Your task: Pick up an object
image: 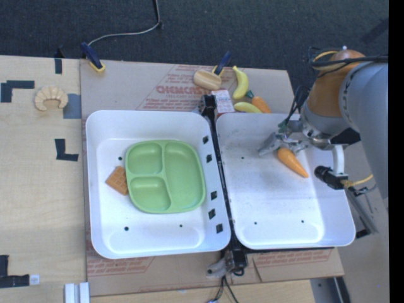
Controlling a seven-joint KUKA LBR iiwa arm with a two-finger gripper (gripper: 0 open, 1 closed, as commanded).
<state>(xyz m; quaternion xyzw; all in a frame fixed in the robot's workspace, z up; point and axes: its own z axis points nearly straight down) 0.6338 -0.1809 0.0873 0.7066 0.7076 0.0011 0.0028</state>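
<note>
At the right of the frame, inside the right bin (328, 229), the gripper (282, 143) sits low over the upper part of the floor, right at the blunt end of a toy carrot (293, 161), which lies slantwise with its tip pointing down and right. Whether the gripper is clenched or released on the carrot I cannot tell; the metal parts blur into each other at the wrist.

Several things could go wrong, in my judgement. The carrot is tapered and smooth-looking, so a pinch near one end may squeeze it out sideways or let it swing and drop on the lift. It also lies at an angle, and a grasp not squared to it could merely push it across the white floor. The bin's upper wall is near, leaving little room on that side.

Elsewhere, the left bin (101, 232) holds a green divided plate (165, 175) with an orange cracker-like piece (117, 180) tucked against its left rim. Beyond the bins, at the upper middle of the frame, lie a bread roll (207, 79), two bananas (240, 83) and another carrot (257, 102); a croissant (51, 98) rests at the upper left. None of these is between the gripper and the carrot; the bin divider stands well apart to the left.
</note>
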